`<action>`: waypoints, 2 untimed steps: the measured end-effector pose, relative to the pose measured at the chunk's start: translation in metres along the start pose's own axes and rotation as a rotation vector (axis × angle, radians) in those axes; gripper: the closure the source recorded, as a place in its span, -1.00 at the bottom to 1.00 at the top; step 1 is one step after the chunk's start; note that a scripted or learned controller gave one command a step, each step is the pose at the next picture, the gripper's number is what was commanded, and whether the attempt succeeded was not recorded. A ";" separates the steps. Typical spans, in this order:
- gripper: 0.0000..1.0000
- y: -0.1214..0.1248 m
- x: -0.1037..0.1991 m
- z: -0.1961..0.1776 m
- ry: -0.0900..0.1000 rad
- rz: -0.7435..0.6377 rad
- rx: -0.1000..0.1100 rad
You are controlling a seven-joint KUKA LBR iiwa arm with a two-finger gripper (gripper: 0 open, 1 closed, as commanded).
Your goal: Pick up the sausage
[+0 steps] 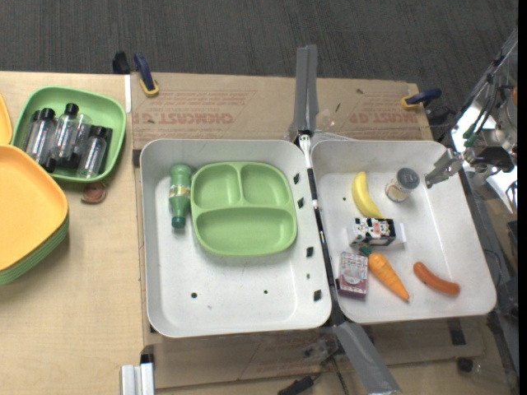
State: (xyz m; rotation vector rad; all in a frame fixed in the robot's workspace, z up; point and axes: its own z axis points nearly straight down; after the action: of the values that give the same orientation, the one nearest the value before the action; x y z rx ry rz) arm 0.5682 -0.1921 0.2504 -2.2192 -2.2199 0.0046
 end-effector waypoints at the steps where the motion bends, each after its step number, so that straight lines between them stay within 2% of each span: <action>1: -1.00 -0.091 0.110 0.054 0.000 0.025 0.001; 2: -1.00 -0.089 0.083 0.156 -0.001 0.064 -0.009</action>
State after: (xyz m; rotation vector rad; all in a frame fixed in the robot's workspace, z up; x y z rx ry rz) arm 0.4788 -0.1087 0.0952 -2.2940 -2.1530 -0.0040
